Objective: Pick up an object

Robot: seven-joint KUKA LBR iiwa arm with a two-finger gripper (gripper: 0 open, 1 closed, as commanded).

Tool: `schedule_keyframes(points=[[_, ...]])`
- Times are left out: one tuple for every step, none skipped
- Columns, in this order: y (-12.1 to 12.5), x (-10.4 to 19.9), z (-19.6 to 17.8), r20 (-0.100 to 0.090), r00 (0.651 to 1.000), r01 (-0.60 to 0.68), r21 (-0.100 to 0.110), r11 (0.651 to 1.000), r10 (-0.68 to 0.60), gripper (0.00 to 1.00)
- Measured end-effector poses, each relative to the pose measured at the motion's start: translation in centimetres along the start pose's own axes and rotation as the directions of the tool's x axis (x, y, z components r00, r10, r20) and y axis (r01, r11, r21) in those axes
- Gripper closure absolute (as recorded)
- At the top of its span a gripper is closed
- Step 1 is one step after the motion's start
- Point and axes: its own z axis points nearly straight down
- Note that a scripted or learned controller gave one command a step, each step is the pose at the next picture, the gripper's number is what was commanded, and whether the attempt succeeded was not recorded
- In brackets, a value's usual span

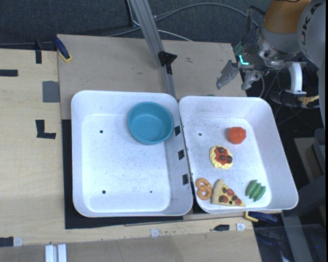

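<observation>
The right bin [262,111] holds a red tomato-like piece [236,135], a small round pizza [221,156], a pizza slice [225,194], a pretzel [203,188] and a green pepper piece [255,190]. A blue bowl [150,123] sits at the back of the left bin [98,162]. My gripper [239,78] hangs above the bench just behind the right bin's far edge, its two fingers spread apart with nothing between them.
A slanted metal pole [150,31] crosses the back of the bench and meets the gap between the bins. Cables trail behind the arm at the right. Black tape marks lie on the bench at the left.
</observation>
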Motion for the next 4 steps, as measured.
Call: schedule_keyframes(points=[[0.0, 0.0, 0.0, 0.0, 1.0, 0.0, 0.0, 1.0, 0.0, 0.0], [-0.8, 0.5, 4.8, 0.0, 1.0, 0.0, 0.004, 1.0, 0.0, 0.0], [-1.1, 0.1, 11.1, 0.0, 1.0, 0.0, 0.006, 1.0, 0.0, 0.0], [-1.6, -0.1, 15.5, 0.0, 1.0, 0.0, 0.004, 1.0, 0.0, 0.0]])
